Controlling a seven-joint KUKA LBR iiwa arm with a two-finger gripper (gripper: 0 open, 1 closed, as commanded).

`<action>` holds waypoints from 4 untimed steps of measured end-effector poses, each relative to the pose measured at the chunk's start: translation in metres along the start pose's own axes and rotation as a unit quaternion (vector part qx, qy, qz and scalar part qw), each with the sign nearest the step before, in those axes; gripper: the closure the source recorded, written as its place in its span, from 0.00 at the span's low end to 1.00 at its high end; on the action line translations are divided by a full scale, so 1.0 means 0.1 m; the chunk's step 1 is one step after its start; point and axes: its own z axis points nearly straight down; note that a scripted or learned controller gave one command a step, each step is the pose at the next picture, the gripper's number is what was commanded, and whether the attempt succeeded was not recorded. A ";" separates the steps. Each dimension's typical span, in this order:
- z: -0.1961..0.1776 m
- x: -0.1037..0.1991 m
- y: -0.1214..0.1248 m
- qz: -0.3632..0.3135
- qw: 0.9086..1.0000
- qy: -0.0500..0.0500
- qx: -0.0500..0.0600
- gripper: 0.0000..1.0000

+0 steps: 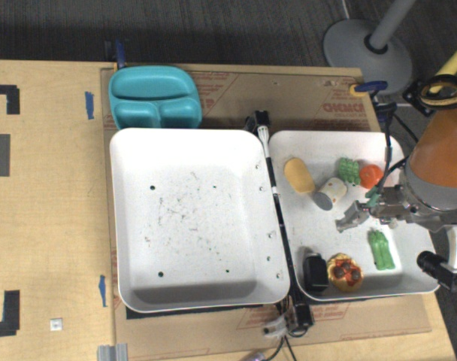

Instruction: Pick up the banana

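Lying near right bin's (pixel 409 286) far left corner: banana (pixel 299 174), untouched. Hovering mid-bin toward right edge: claw (pixel 354 216), fingers apart, empty, beside grey cylinder (pixel 331 192).

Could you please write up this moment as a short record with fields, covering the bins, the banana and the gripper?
left bin: white, holds no objects
right bin: holds all the small objects
banana: yellow, lying in the right bin's far left part, untouched
gripper: over the right bin's middle, apart from the banana
near gripper: grey cylinder, green piece
behind bins: teal tray
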 end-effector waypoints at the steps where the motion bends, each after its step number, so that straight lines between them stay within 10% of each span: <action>1: 1.03 0.17 -0.07 0.049 0.999 0.000 0.000 0.00; 2: 0.04 1.16 0.66 0.070 0.998 0.000 -0.001 0.00; 3: -1.13 0.58 0.50 -0.079 0.997 -0.001 -0.002 0.00; 4: -0.35 0.98 0.10 -0.204 0.979 0.000 0.000 0.00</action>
